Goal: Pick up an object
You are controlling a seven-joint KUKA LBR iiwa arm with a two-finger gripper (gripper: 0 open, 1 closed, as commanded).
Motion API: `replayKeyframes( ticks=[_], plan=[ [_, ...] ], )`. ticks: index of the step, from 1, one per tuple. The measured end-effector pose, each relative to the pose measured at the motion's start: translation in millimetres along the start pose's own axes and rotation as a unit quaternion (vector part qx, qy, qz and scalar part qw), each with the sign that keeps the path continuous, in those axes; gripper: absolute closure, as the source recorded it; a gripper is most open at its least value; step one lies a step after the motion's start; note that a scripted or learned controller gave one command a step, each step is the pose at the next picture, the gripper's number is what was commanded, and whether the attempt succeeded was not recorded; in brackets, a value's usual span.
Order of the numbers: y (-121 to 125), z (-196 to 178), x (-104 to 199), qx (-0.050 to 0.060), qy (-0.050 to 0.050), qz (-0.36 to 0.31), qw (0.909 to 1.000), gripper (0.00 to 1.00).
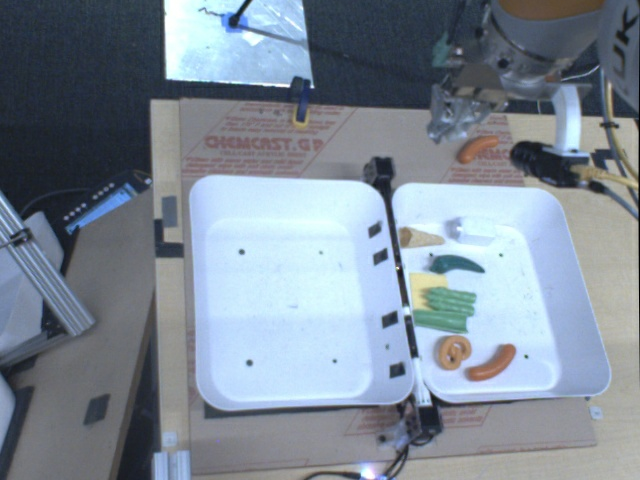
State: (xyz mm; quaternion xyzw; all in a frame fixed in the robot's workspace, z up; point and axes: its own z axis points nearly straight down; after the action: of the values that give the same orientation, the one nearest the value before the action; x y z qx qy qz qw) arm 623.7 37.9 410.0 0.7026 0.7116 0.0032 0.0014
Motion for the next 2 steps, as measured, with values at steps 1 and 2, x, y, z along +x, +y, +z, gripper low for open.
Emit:
replayKeyframes(
  ticks=[1,2],
  plan=[
    [5,-65,66,-0.002,0.001,0.001,1.0,1.0],
    [-130,-131,97,0.0,0.002,0.0,1.0,1.0]
  ],
)
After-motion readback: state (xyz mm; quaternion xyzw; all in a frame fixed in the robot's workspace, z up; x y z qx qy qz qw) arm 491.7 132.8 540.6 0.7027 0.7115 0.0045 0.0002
